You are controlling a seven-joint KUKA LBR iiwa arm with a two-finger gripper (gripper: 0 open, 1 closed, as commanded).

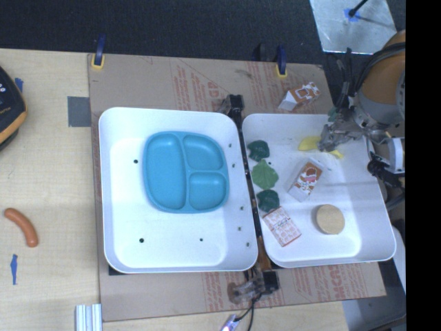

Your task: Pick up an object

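My gripper (330, 141) reaches into the right bin (372, 250) near its far edge, its tip down at a yellow object (309, 144) that lies partly under it. In the same bin lie a small white and red carton (307, 178), a round tan cookie (330, 219), a red and white packet (280, 227) and three dark green pieces (263, 175) along the left side. The left bin (120, 247) holds a blue divided plate (186, 171).
A small carton (300, 96) lies on the cardboard behind the right bin. A sausage (22, 226) rests on the bench at far left, and a black and yellow device (8, 109) sits at the left edge. Clamps hold the cardboard's far edge.
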